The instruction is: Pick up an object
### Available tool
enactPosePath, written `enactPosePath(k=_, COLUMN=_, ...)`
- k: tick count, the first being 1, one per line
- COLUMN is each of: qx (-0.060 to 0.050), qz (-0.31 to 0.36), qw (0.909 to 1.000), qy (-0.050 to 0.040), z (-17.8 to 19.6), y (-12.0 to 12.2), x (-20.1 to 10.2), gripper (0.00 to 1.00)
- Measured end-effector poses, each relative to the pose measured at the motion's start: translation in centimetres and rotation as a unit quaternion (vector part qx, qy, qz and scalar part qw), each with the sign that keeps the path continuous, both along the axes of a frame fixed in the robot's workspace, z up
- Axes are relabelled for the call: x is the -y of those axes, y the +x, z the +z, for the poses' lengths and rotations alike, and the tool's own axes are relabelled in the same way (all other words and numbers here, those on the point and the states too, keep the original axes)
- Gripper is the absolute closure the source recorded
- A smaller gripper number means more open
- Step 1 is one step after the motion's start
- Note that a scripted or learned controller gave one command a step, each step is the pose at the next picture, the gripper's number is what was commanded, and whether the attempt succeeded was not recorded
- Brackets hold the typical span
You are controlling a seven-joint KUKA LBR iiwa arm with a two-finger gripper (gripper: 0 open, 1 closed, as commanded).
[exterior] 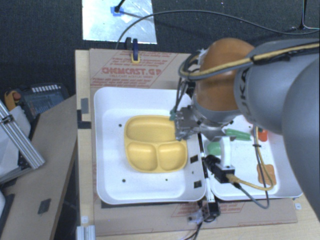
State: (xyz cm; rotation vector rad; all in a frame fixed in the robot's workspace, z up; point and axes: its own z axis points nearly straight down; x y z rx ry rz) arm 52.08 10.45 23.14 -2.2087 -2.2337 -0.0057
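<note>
**Item: yellow divided plate** [150, 151]. It lies flat in the left bin [107, 134], around the middle of the frame and slightly right of the bin's centre. It is a rounded form a little wider than deep, with its long axis running roughly left to right across the frame. One long compartment spans the upper half. Two smaller compartments sit side by side along the lower half, facing the bottom of the frame. No marking is legible on it.

**Gripper** [181, 126]. It sits at the plate's right rim, beside the long compartment. Whether it is apart or together cannot be told, since the wrist and the orange band cover it from above. Contact with the rim is also unclear.

**Writing.** The cardboard sheet [130, 69] under the bins bears "CHEMCAST GP" in red capitals above the left bin. Finer red lines above that, and red print at the lower edge, are too small to read.

**Right bin** [250, 196]. It is largely hidden by the arm. A bright green strip [239, 133], a paler green piece [215, 148] and an orange piece [266, 173] show in part, and none can be identified.

**Surroundings.** A silver sheet [117, 14] lies at upper left. A keypad unit [42, 101] sits at the left edge, its labels unreadable.
</note>
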Motion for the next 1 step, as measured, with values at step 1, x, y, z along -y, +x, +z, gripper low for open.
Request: enactPosePath(k=1, qx=0.000, qz=-0.003, qw=1.0000, qy=-0.0011, z=-0.04, y=0.04, x=0.37, gripper=0.00)
